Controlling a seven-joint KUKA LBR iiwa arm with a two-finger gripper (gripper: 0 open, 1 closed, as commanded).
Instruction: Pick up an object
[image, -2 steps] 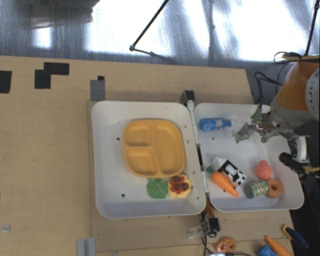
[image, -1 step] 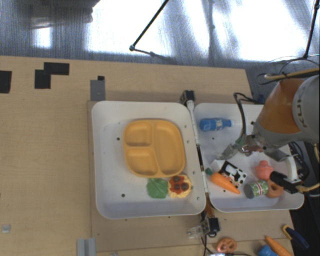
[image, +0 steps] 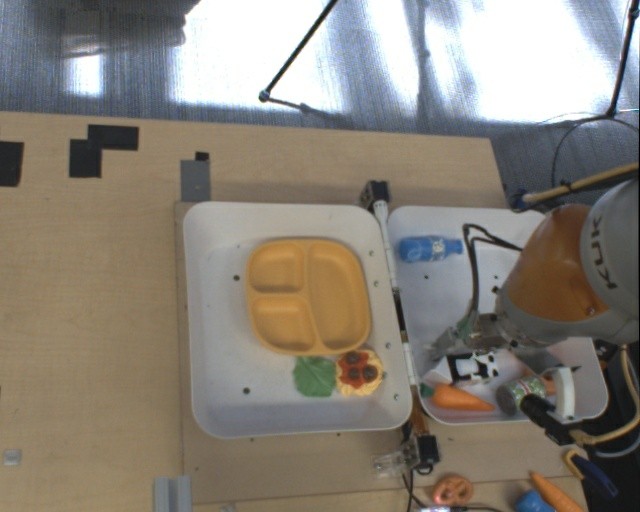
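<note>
Lying near the front edge of the right bin was a toy carrot, orange with a green tip. The gripper hovered just above it; grip state undeterminable.

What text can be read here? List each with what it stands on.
"KU": on the grey arm, cut off at the picture's edge.
Blue bottle: label too blurred to read.
Small can in the right bin: print too small to read.

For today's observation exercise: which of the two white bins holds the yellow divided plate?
The left bin holds the yellow divided plate; the right bin instead holds a blue bottle and a carrot.
</note>
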